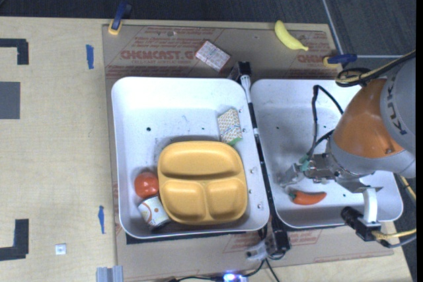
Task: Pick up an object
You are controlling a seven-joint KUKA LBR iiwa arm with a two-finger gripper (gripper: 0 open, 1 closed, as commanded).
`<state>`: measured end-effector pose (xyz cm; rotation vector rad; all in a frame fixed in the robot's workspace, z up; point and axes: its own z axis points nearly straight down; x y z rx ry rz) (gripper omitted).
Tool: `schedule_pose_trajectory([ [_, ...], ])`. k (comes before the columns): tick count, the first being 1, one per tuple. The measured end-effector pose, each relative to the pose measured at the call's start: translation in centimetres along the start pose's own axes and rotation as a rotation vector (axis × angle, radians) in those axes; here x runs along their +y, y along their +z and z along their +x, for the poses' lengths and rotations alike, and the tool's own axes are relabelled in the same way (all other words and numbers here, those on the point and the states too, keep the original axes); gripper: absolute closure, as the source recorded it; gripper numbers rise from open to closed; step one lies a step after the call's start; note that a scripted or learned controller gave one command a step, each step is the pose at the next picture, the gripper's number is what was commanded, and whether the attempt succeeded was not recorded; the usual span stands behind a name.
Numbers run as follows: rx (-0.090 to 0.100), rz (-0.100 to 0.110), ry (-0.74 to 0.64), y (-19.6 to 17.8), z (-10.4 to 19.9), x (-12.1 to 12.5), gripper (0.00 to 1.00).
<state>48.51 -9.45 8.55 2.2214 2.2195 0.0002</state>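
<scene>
Bench (46,142): light wood surface, dark markings near its left edge; a brown cardboard sheet (165,53) lies under both bins.

Left bin (132,102): a large yellow compartment tray (201,181) sits in the lower middle, upside up, with three recesses visible. A red-orange tomato-like ball (146,183) touches the tray's left edge. Just below it, a small white and orange cylinder (153,211) lies tilted against the tray's lower left corner. A small patterned packet (229,125) rests near the bin's right wall, just above the tray's upper right corner.

On the cardboard behind the bins: a small patterned box (212,55) above the left bin, and a yellow banana (289,36) above the right bin.

Right bin (277,115): an orange-red chili pepper (308,197) lies flat on the bin floor near the front wall. The jaws (299,172) sit low in the bin, just above and beside the pepper, pointing left. Cannot tell how far apart they stand, nor whether they touch the pepper; nothing is visibly held between them. The grey arm with orange band (370,125) enters over the right bin's right side.
</scene>
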Motion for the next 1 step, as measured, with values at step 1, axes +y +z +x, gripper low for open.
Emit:
schedule_pose_trajectory([
  [1, -0.001, -0.002, -0.002, -0.01, 0.25, 3.47, 0.00],
])
